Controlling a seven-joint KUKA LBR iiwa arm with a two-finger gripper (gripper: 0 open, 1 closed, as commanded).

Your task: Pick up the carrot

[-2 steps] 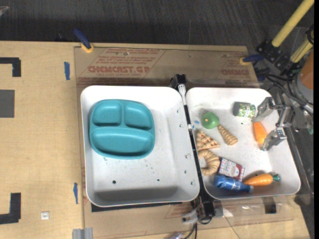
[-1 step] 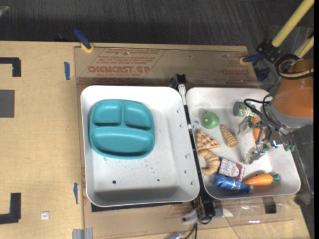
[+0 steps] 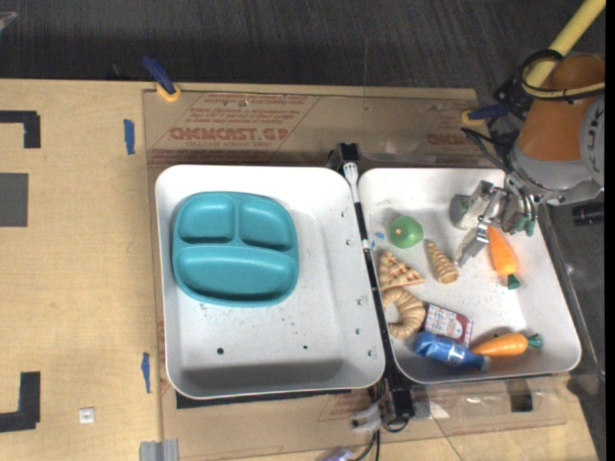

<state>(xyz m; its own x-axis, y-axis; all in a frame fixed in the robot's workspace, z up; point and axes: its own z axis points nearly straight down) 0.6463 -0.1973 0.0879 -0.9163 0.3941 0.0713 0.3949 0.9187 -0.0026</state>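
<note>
Hand [image 3: 485,224] of grey metal touches smooth, tapered orange carrot [image 3: 502,253].

A single fixed camera looks down from above the bench at a slant, far enough back to take in both shallow white plastic bins: the left bin [image 3: 183,353] with its teal divided plate [image 3: 233,248], and the right bin [image 3: 562,329] with its toys. The tan cardboard-covered bench top [image 3: 77,286] spreads to the left, dark floor runs along the upper edge, and the grey arm with its orange band [image 3: 557,123] enters at the upper right
</note>
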